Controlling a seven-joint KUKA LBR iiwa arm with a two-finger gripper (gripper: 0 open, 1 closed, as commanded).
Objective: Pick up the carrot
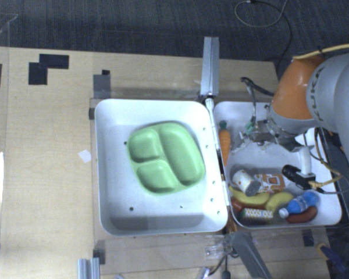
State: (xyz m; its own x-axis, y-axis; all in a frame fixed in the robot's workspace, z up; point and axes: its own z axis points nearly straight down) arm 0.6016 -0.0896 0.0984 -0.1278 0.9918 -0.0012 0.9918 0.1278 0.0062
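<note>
1. Clutter at right bin (337, 214) front: banana (262, 201), bottle (296, 205).
2. Carrot (224, 146) lies against that bin's left wall.
3. End effector (257, 133) hovers nearby; approach step; opening: cannot tell.
4. Next: shift left, descend.

Wooden bench (46, 173) bears two white bins (113, 214) side by side.

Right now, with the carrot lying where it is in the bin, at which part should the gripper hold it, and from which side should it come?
Probably at the middle of the carrot, coming straight down from above. It lies flat and lengthwise against the left wall of the right bin, so fingers closing across its narrow width have little room on the wall side; the open space lies toward the gripper.
</note>
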